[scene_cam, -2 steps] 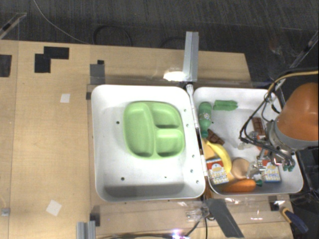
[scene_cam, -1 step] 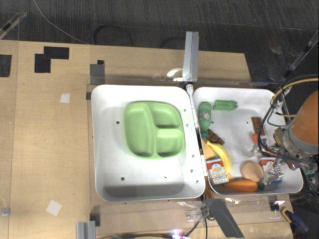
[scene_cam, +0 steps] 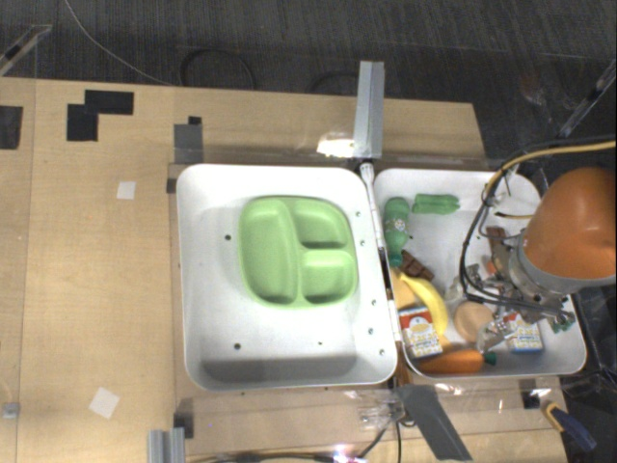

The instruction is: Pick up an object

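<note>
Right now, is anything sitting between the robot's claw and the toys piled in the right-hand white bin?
Nothing visible blocks it. The gripper is low inside the right white bin, amid the clutter: a tan round object beside it, a small blue-and-white box on its other side, an orange carrot and yellow banana nearby. The arm's own wrist hides what lies directly beneath.

The arm (scene_cam: 576, 222) shows as a rounded orange dome, smooth and glossy, with a paler sheen across its top; below the dome sits a grey metal collar; black cables loop out from the dome's left side and curl down beneath it; a yellow cable arcs above the dome; under the collar hang small dark and silver metal fittings.
</note>
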{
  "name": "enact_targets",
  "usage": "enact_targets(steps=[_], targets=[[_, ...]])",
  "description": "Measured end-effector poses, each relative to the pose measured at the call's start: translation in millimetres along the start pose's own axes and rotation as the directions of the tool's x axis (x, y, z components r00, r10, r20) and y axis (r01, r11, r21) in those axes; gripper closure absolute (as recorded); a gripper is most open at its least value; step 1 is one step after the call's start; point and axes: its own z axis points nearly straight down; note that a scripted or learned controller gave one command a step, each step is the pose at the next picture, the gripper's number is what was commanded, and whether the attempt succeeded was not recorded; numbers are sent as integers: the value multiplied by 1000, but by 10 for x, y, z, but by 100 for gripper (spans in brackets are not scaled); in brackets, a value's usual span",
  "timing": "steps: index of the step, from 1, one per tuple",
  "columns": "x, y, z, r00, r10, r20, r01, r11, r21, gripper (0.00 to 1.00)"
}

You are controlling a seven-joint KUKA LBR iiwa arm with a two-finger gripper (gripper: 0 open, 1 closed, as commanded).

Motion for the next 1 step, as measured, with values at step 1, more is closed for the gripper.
enact_targets(steps=[1], targets=[[54, -572, -167, 949, -316, -8, 316, 949, -8, 0]])
